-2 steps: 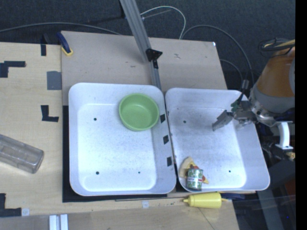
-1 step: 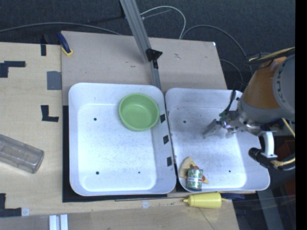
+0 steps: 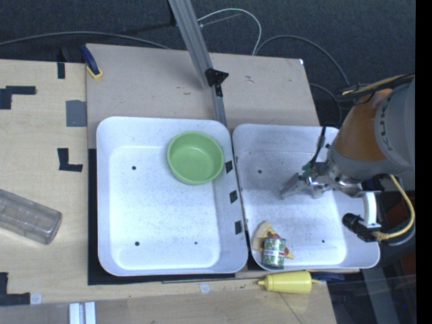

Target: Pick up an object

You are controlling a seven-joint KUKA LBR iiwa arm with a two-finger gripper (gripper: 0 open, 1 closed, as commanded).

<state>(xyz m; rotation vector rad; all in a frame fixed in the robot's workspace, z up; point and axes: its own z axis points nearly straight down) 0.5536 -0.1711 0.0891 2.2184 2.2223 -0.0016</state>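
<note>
Jaws (image 3: 291, 189) over right bin (image 3: 270, 155)

Glossy green plastic bowl (image 3: 196, 157), speckled matt white bins (image 3: 162, 262)

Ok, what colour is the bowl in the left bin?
Light green bowl, plain, seen clearly in the camera view.
</note>
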